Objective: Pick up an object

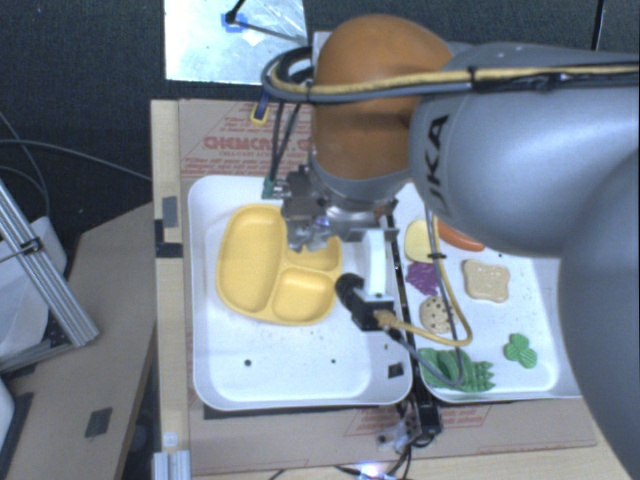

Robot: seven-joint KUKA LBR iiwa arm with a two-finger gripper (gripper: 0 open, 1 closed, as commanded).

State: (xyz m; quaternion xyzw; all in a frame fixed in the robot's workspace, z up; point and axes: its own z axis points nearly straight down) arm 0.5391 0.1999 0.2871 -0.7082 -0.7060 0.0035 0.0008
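Grey arm (pixel 520 118) overhead; pincer (pixel 310 230), grip state untellable, poised over yellow divided tray (pixel 262 263) in left bin (pixel 290 378), presumably to grasp it.

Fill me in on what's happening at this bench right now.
A grey KUKA arm with an orange band reaches in from the right and hangs over the left bin. Its gripper sits right at the upper right edge of a yellow divided plate lying in that bin. Whether it has hold of the plate cannot be told. The right bin holds small play-food pieces, among them a tan toast slice, a purple piece and green beans.
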